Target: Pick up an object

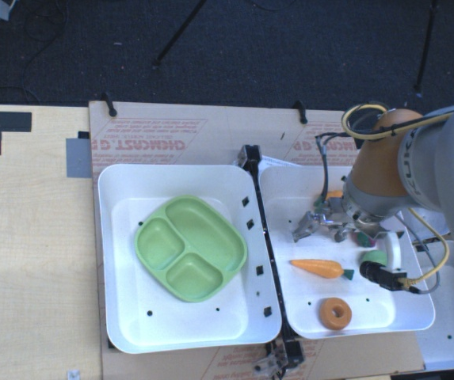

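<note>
Two shallow white plastic bins sit side by side on the tabletop. Left bin (123, 323): one pale green three-compartment plastic plate (191, 248), lying flat. Right bin (417, 319): one orange toy carrot with green stub (319, 268), one orange ring-shaped toy doughnut (336, 313), and a small green item (375, 256) partly hidden beside the arm. Gripper (310, 226): low in the right bin, metal fingers spread narrowly, nothing between them. Carrot lies just below the gripper in the view, apart from it, long axis left to right, tip leftward. Judged nearest candidate for pickup; doughnut lies farther toward the bin's near edge.
</note>
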### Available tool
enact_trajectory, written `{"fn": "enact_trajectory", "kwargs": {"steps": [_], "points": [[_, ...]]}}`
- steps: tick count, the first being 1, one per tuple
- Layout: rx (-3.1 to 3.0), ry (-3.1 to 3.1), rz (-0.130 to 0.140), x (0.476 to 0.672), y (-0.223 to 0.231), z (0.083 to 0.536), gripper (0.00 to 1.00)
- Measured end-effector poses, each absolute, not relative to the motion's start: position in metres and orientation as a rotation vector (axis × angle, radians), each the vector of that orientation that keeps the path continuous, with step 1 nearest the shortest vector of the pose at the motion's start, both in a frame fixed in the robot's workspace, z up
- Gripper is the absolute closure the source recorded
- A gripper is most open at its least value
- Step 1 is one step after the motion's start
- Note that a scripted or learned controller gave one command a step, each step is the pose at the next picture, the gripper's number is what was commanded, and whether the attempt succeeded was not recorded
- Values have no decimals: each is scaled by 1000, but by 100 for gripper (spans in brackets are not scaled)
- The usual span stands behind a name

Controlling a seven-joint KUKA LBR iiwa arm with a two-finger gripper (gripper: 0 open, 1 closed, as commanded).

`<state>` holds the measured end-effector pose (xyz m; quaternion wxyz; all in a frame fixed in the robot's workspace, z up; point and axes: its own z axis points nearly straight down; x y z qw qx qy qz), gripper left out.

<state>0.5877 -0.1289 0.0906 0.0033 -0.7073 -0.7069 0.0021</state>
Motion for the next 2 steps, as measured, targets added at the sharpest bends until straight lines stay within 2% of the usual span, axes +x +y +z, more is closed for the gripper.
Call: {"fn": "enact_trajectory", "kwargs": {"steps": [1, 2], "points": [[-2222, -2214, 4, 588, -130, 104, 100], [-2221, -2223, -1, 598, -133, 152, 100]]}}
